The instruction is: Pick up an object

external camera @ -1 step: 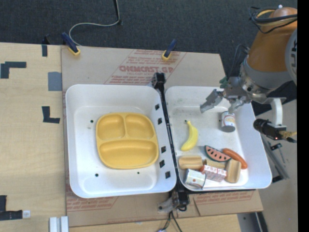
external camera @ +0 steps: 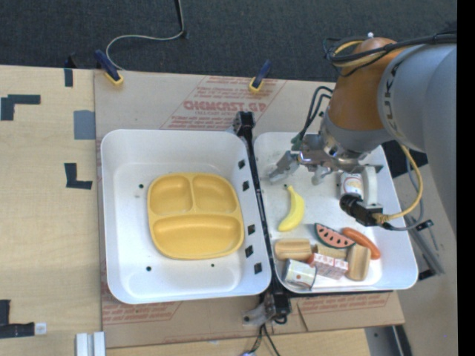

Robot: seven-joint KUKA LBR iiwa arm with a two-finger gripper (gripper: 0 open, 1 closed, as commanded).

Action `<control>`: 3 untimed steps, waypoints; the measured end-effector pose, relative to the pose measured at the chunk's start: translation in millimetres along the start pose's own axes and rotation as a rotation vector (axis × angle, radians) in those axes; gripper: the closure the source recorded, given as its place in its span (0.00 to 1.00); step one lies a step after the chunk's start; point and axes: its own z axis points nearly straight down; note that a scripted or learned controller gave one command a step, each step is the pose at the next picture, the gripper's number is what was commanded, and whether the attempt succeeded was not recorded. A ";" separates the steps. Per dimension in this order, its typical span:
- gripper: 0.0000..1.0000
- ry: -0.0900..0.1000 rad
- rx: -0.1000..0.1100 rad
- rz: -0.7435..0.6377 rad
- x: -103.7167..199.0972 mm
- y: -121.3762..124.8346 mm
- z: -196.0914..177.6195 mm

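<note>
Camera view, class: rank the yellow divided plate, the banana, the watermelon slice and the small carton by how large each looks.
1. Yellow divided plate, clearly largest.
2. Banana.
3. Watermelon slice, only slightly smaller than the banana; partly overlapped, so this is unsure.
4. Small carton.

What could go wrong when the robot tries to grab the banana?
The hand hovers just above the banana, whose curved, smooth shape might slip out of a pinch. The toys below it, like the watermelon slice and hot dog, are crowded together, so reaching lower might knock several about.
</note>
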 end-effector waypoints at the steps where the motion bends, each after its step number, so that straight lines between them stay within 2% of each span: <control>1: 0.00 0.000 -0.001 0.002 -41.2 -27.2 92.3; 2: 1.00 0.002 0.000 0.001 -40.1 -27.3 83.1; 3: 1.00 0.001 -0.002 -0.001 35.1 -86.6 -0.8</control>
